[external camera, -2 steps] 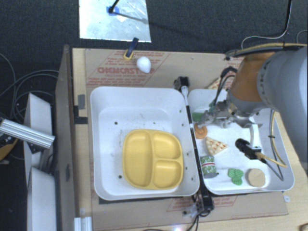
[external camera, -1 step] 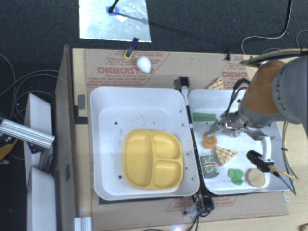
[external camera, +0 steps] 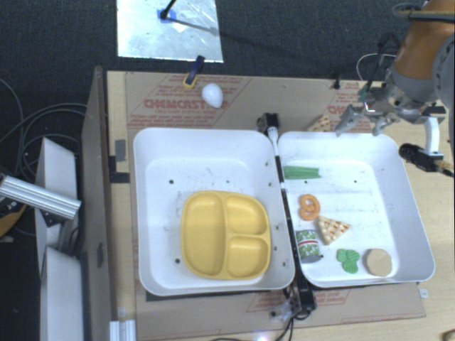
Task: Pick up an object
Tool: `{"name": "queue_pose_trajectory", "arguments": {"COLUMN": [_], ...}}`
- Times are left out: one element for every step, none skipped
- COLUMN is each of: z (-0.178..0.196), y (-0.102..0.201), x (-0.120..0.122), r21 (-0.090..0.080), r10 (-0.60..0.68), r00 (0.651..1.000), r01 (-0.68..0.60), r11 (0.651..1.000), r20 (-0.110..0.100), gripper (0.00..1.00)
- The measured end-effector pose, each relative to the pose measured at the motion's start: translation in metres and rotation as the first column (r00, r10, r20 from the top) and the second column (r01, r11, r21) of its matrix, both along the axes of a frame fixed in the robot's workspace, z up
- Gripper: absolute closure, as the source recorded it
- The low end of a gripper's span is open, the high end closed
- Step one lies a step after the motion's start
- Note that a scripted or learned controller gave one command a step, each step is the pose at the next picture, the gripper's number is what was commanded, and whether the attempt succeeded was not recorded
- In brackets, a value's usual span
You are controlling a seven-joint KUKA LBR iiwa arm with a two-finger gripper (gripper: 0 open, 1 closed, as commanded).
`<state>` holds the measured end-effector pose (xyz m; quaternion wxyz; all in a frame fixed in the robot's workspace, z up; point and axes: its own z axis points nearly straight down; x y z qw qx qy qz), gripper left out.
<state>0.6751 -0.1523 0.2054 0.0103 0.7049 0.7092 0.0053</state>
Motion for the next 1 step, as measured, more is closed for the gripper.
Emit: {"name": "queue_pose_trajectory", "arguments": {"z": [-0.1211], "y": [0.0300], "x": [-0.0383], "r21": [0.009], "r10": [-0.004], "r00": [1.000], "r01": [0.004], "r11": [1.000], "r20": [-0.024], "gripper": [0.00]}}
